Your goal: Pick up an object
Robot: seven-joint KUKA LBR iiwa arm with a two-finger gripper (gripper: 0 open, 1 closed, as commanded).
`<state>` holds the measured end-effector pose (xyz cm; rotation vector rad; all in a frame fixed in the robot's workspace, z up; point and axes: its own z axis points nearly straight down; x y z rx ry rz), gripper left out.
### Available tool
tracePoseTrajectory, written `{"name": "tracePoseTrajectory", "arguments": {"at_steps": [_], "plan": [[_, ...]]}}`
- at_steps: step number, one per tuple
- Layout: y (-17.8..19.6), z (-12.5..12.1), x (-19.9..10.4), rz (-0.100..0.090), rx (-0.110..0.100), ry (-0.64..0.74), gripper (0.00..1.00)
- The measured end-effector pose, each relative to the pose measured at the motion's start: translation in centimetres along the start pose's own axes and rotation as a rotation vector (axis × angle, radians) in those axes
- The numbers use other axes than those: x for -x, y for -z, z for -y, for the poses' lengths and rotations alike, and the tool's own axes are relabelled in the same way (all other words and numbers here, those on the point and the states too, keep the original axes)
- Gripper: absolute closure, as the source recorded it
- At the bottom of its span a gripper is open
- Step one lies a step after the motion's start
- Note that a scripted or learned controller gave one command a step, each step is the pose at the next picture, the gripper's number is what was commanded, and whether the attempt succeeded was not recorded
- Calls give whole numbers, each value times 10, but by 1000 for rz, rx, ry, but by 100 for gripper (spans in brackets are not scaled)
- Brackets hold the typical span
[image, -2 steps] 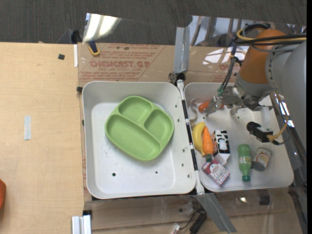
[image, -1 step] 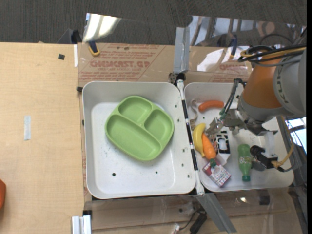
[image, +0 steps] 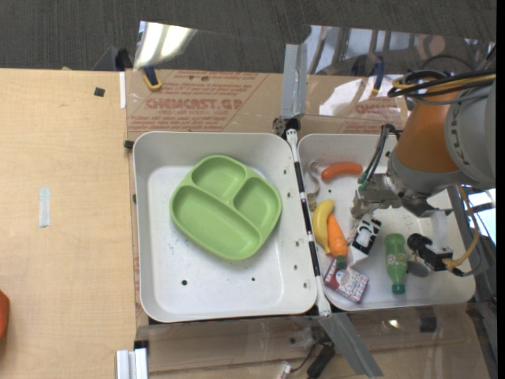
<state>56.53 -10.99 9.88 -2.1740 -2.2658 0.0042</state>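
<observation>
green plate [image: 226,208] in left bin [image: 150,235], banana [image: 321,221], carrot [image: 338,236] in right bin [image: 442,290]

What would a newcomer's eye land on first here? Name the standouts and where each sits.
The big green divided plate lies alone in the left bin. The grey arm with its orange band leans over the right bin, where a banana, a carrot, a sausage and a green bottle crowd together.
</observation>
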Motion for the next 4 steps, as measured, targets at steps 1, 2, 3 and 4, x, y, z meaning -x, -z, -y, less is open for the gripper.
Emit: {"name": "tracePoseTrajectory", "arguments": {"at_steps": [1, 2, 3, 4], "plan": [[0, 0, 0, 0, 0, 0, 0], [-9, 39, 6, -1, -1, 11, 0], [0, 38, 7, 0, -1, 7, 100], [92, 12, -33, 1, 1, 14, 100]]}}
